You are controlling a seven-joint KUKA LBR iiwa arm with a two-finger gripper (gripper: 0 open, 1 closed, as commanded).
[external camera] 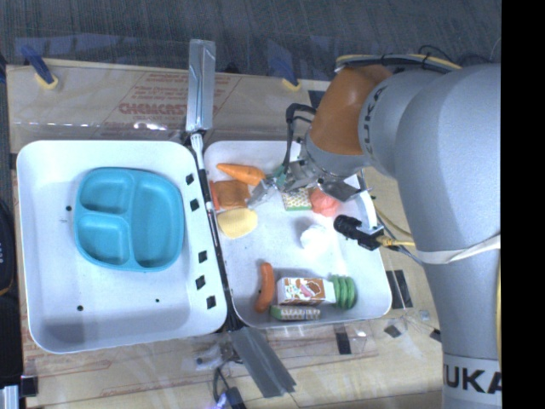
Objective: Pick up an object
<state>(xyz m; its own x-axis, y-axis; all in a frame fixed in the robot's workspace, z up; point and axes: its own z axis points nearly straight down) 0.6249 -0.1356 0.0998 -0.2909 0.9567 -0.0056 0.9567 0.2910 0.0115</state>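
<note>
My gripper (pixel 288 182) reaches down into the back of the right bin (pixel 375 288), below the orange wrist band. It hangs just right of an orange carrot (pixel 241 174) and a brown bread-like piece (pixel 230 194). A small checkered packet (pixel 296 199) lies directly under the gripper, with a pink-red item (pixel 324 201) beside it. Further forward lie a yellow lump (pixel 238 222) and a white object (pixel 313 237). Along the front wall sit a sausage (pixel 266 285), a small carton (pixel 304 290) and a green ridged piece (pixel 343 290). The arm hides part of the bin's back right.
The left bin (pixel 38 228) holds a blue divided plate (pixel 130 218). A metal divider (pixel 200 83) runs between the bins. The big grey arm (pixel 443 169) covers the right side of the bench.
</note>
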